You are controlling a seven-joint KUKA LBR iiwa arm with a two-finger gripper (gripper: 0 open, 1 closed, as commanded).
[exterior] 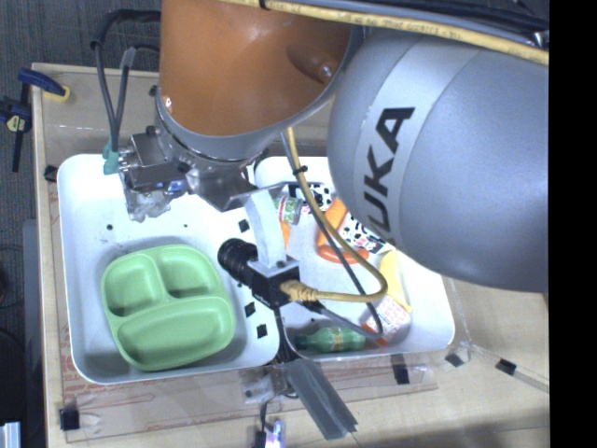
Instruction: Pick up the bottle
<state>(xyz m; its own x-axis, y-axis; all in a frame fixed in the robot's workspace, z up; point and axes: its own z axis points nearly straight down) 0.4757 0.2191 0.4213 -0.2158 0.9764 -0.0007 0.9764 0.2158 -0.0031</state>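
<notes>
A small green bottle (332, 341) lies on its side near the front edge of the right bin (438, 329). The arm's big grey and orange body hangs over the middle of the view and hides most of that bin. My gripper (143, 199) is low over the back left corner of the left bin (79, 250), far to the left of the bottle and apart from it. Nothing is seen in the gripper.
A green divided plate (168, 303) lies in the front of the left bin. In the right bin, beside the bottle, are an orange and white spotted package (353, 236) and a yellow item (396, 292). A black cable connector (244, 264) with a yellow cable hangs over the bins' divider.
</notes>
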